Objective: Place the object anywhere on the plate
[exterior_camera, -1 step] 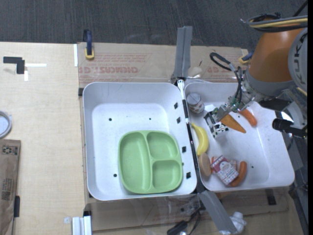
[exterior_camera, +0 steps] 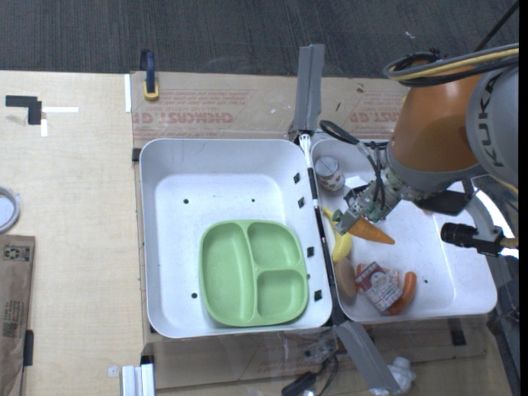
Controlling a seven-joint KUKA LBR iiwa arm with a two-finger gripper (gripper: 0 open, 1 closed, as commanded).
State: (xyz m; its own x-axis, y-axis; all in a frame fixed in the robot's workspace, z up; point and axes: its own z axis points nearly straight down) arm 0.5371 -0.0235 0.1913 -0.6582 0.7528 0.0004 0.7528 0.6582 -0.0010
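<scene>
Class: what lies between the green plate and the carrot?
In the camera view, the two bins' adjoining walls and a banana lie between the green plate and the carrot.

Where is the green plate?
The green plate lies in the left bin of the camera view, toward its front, near the divider between the bins.

Light green plate [exterior_camera: 254, 272]; white bins [exterior_camera: 165, 221]; orange carrot [exterior_camera: 373, 232]; yellow banana [exterior_camera: 340, 239]; grey arm [exterior_camera: 495, 122], orange band [exterior_camera: 433, 126].

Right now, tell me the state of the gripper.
Gripper: low in the right bin, at the carrot; open, shut or holding cannot be told.
</scene>
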